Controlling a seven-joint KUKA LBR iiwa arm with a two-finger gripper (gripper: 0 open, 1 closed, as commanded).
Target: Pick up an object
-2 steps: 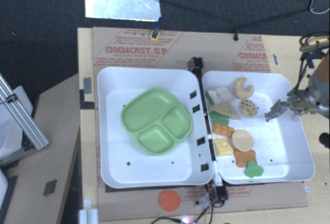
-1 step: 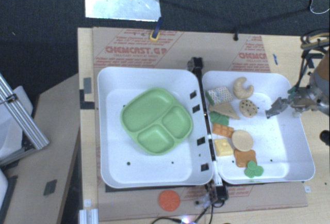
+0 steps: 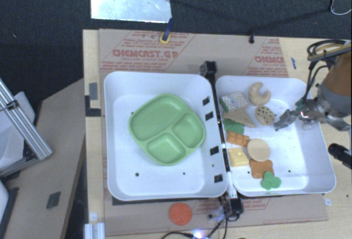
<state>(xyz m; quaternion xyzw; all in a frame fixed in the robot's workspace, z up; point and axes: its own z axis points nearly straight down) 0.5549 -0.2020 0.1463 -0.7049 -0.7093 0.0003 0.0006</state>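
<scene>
— Camera view, right side: where was your pincer (image 3: 281, 121)?
— Over the right bin (image 3: 313, 177); whether clenched or released, I couldn't tell.
— And the objects?
— Toy foods (image 3: 250, 133) lay along that bin's left half.

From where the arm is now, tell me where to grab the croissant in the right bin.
Grip the croissant across its thick middle, coming straight down from above. It lies flat near the right bin's far wall, its curled ends pointing right, so closing across the narrow body is probably surest. The patterned cracker beside it on the left leaves little room, so keep the gripper centred.
</scene>
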